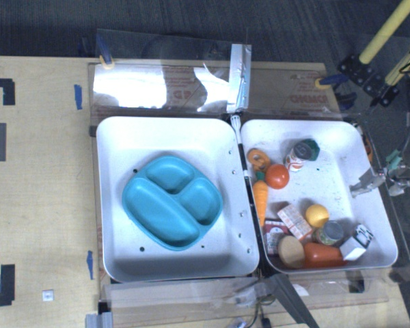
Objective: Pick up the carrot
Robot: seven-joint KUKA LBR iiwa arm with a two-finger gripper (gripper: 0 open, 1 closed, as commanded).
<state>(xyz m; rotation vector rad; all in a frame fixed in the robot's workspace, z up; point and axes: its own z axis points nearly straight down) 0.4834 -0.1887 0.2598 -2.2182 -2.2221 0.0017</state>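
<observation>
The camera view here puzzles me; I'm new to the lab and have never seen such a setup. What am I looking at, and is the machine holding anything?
You are looking down at a slant from a fixed camera above a bench. Two shallow white bins sit side by side on it. The left bin holds a blue divided plate. The right bin holds toy food and small packages: the carrot lies along its left wall, with a red tomato just above it, a yellow lemon further right, and cans and boxes around them.

The machine is a robot arm that reaches in from the right. What seems to be its end effector sits at the right bin's right edge, far from the carrot. It is too small and blurred to tell whether it is open. Nothing appears held; the carrot lies in the bin.
</observation>
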